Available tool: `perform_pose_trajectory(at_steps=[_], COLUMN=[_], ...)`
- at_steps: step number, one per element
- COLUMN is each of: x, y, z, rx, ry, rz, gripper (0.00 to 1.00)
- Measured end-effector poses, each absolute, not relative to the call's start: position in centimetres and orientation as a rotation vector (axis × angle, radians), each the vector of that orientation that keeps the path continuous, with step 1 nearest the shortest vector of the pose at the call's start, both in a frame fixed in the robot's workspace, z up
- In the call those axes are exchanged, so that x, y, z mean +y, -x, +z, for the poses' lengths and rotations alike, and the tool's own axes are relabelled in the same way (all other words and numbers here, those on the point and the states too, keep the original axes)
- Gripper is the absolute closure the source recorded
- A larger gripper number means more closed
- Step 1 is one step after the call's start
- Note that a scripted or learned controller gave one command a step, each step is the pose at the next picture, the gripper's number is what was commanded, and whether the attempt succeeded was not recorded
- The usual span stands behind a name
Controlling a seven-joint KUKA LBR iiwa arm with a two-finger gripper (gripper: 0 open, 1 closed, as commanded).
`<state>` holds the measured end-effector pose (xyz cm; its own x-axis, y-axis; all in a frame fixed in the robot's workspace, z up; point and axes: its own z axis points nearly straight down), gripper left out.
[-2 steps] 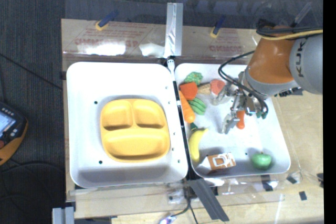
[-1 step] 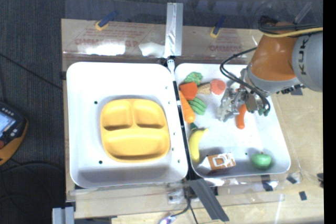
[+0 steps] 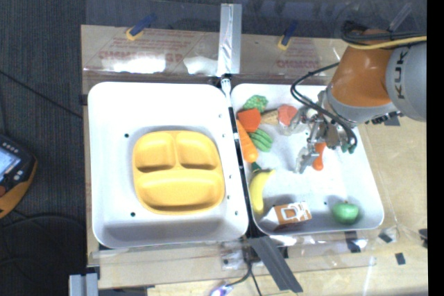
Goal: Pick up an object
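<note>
Bench with two white bins. Right bin (image 3: pixel 371 180) held: small orange piece (image 3: pixel 318 161), gripped between the closed fingers of the gripper (image 3: pixel 310 157), apparently just above the bin floor; banana (image 3: pixel 257 190); carrot (image 3: pixel 247 144); carton (image 3: pixel 291 213); green apple (image 3: pixel 345 211). Left bin (image 3: pixel 104 170) held a yellow tray (image 3: pixel 178 170). Risk: the pinch looked shallow, so the piece could slip free during lifting.

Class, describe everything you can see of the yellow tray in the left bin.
The yellow tray looks like smooth moulded plastic, squarish with rounded corners. It has three shallow compartments: two small ones at the far side and one long one nearer the camera. It lies flat, roughly central on the floor of the left bin, with nothing in it.
</note>
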<state>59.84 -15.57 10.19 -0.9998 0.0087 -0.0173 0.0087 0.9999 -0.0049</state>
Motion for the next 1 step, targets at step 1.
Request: perform_pose_trajectory(at_steps=[1], x=[-16.26], y=[-58.42], z=[9.06], rx=[3.126], ry=[-0.059], rz=[-0.002], gripper=[0.0])
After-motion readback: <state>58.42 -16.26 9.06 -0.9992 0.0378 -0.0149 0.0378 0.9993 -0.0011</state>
